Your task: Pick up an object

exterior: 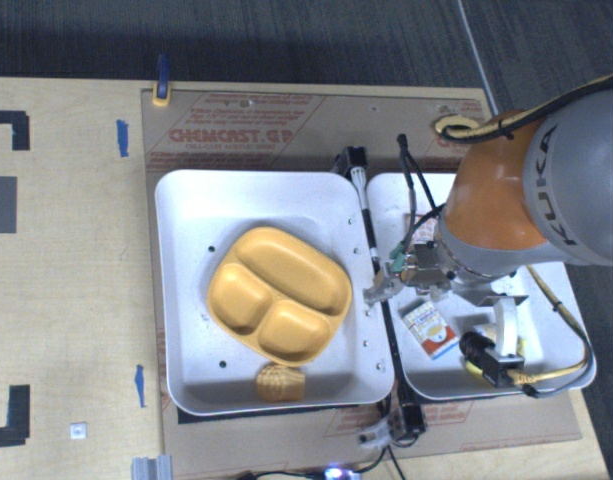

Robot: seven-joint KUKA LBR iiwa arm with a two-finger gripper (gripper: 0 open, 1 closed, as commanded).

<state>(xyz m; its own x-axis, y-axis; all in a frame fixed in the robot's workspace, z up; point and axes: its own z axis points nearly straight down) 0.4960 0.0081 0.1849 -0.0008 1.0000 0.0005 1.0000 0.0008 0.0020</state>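
Note:
A yellow three-section tray (pixel 278 293) lies in the middle of the left bin (pixel 181 268). A small tan ridged object (pixel 280 381) rests just below it, near that bin's front wall. In the right bin (pixel 556 368) lies a small white packet with blue and orange print (pixel 429 328). My gripper (pixel 389 276) hangs over the seam between the two bins, just above and to the left of the packet. Nothing shows between its tips. The orange-banded wrist (pixel 496 203) covers much of the right bin.
Both bins sit on a brown cardboard sheet (pixel 246 128) on the pale wooden bench (pixel 66 268). Black cables (pixel 358 183) run along the seam between the bins. The arm hides the right bin's back half.

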